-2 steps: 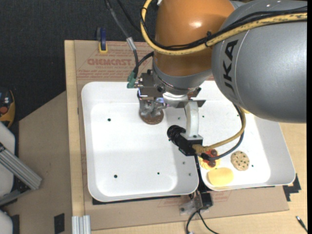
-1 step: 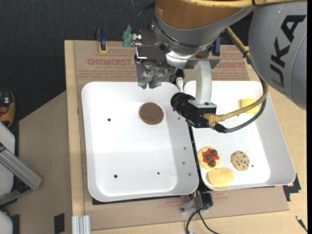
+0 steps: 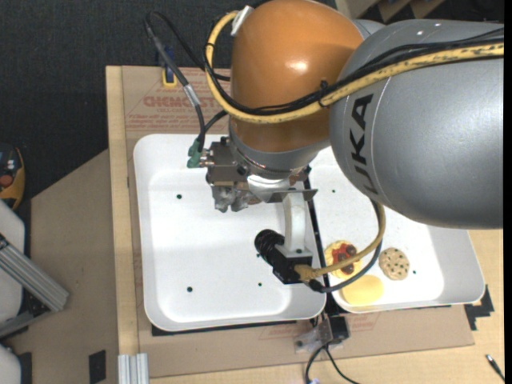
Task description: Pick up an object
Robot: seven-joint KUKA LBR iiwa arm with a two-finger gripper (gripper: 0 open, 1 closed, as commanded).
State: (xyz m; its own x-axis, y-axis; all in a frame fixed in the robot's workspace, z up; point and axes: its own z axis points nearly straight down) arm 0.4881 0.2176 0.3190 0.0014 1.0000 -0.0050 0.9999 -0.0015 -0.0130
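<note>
We hold our pincer [image 3: 230, 195] over the left bin [image 3: 172, 238]; open or closed, we cannot tell. Next we should reach the cookie [image 3: 394, 262].

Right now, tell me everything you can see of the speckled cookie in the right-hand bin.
The cookie is a flat round disc, tan with dark specks, like a chocolate-chip biscuit; real or toy cannot be told. It lies flat on the floor of the right-hand bin, towards the front, just apart from a yellow piece beside it. Only the bin floor touches it.
</note>
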